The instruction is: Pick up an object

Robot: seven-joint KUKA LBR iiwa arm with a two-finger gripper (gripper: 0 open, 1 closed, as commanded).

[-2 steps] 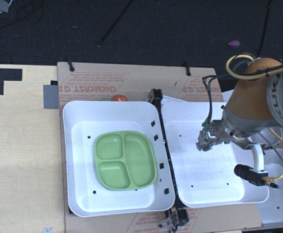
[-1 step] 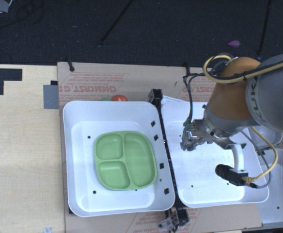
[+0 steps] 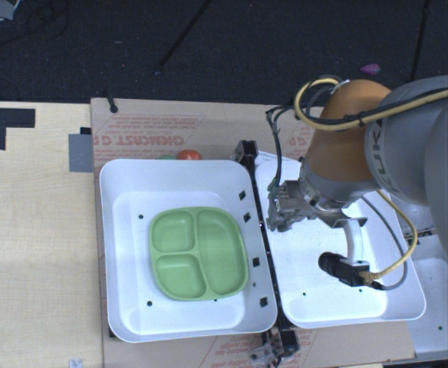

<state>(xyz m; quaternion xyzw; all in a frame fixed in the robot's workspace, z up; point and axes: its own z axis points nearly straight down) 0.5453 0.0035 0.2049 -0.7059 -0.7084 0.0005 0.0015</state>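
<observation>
Whether our jaws are open or closed we cannot tell; they hang over the right bin (image 3: 393, 305). The green plate (image 3: 199, 252) lies centre-left; we should descend squarely on its rim.

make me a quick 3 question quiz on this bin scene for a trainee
1. True or false: the green plate lies in the left bin.
2. How many sections does the green plate have? A) two B) three C) four
3. Fill in: the small red thing sits just outside the left bin's ____ rim.

Key:
1. True.
2. B, three sections.
3. Far (top) rim, on the cardboard. The arm and its hand are over the right bin, by the divider between the bins.
</observation>
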